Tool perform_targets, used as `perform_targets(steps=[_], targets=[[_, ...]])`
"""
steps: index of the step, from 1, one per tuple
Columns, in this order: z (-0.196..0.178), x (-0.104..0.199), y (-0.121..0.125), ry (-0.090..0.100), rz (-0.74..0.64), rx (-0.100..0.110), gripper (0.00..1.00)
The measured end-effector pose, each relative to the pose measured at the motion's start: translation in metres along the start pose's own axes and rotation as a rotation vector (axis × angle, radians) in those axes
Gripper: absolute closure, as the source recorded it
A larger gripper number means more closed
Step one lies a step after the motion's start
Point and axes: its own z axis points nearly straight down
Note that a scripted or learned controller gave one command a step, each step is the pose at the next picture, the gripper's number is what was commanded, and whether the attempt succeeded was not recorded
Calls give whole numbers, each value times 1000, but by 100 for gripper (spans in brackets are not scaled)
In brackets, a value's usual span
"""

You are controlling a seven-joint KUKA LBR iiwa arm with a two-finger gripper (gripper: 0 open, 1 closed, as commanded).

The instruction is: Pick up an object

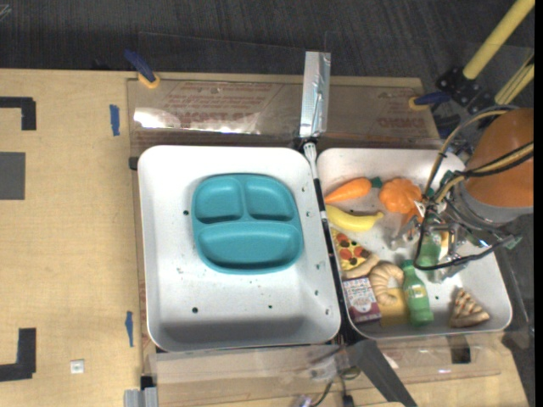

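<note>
The right bin (501, 299) holds several toy foods. An orange carrot (349, 190) and an orange lump (399, 195) lie at the back, with a yellow banana (355, 220) in front of them. A pizza slice (351, 253), a tan bread piece (387, 280), a red-and-white box (361, 299), a green bottle (416, 297) and a ridged tan pastry (467, 308) lie nearer the front. My gripper (431, 242) hangs low over the right bin's middle, wrapped in cables. A small green piece (430, 249) shows at its tip, just above the green bottle.
The left bin (170, 303) bears a teal divided plate (246, 223). A silver taped strip (315, 91) stands behind the wall between the bins. The arm's orange band (509, 164) overhangs the right bin's far right corner. Yellow poles (501, 28) cross the top right.
</note>
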Motion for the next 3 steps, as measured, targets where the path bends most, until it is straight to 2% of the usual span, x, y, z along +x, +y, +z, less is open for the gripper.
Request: perform_targets(steps=[1,2,3], targets=[[0,-67,17,-2,-10,-2,0],[3,-43,-70,4,-42,-4,0],[2,-31,-59,3,-32,-6,0]])
